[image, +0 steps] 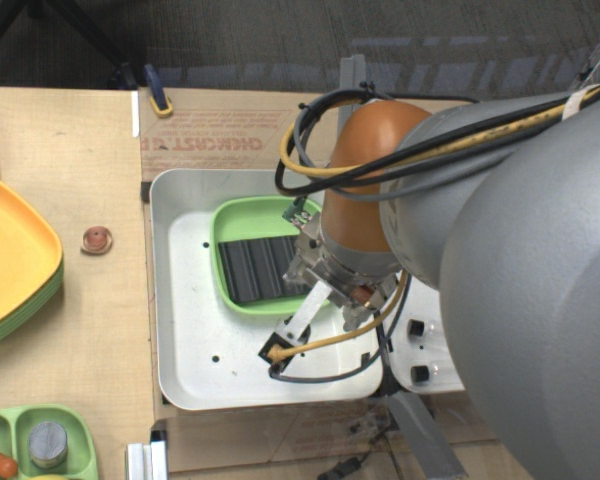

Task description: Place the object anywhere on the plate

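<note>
A green plate [232, 224] lies in the back half of the white bin [185, 353]. On the plate rests a dark grey ribbed slab [254, 269], flat, with its right end running under the arm. My gripper [307, 271] hangs under the orange band of the wrist at the plate's right edge, right over that end of the slab. The wrist hides the gripper's tip and where it meets the slab.
The grey arm covers the bin's right side and the second bin. On the wooden bench to the left are a stack of yellow plates [10, 258], a small reddish disc [97, 239], and a green compartment tray [30, 446] holding a grey cylinder [47, 442].
</note>
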